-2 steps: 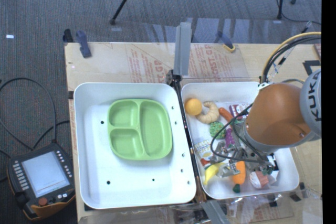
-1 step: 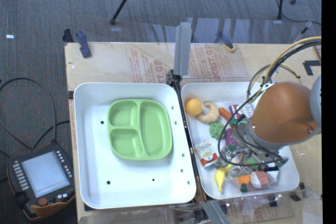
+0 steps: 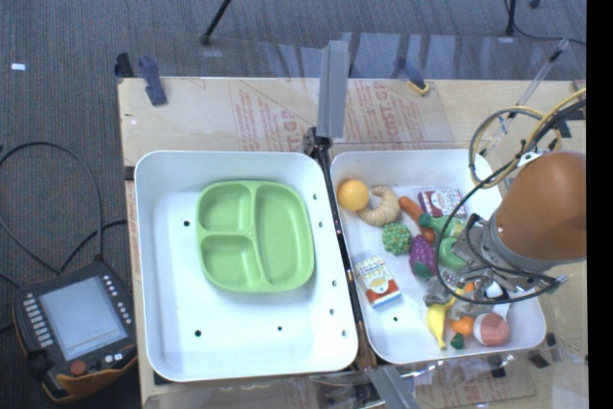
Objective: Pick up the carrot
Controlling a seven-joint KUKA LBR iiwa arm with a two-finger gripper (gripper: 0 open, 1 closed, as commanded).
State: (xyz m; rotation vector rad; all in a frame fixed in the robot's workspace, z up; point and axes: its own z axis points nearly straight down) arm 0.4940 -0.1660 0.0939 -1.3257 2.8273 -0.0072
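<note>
The arm's orange band (image 3: 544,206) is seen nearest the camera, over the right edge of the right bin (image 3: 383,348), with the wrist lowered among the toy foods there; the gripper itself is hidden beneath the wrist, so its state cannot be told. The carrot (image 3: 410,206) is found near the bin's far edge, between the croissant (image 3: 381,206) and a red-labelled packet (image 3: 441,201), with the broccoli (image 3: 397,238) and grapes (image 3: 422,255) just beside it. The wrist appears set nearer the bin's near right corner, over the banana (image 3: 438,321), than over the carrot. The green divided plate (image 3: 257,235) is placed in the left bin (image 3: 163,340), well apart from the work.
</note>
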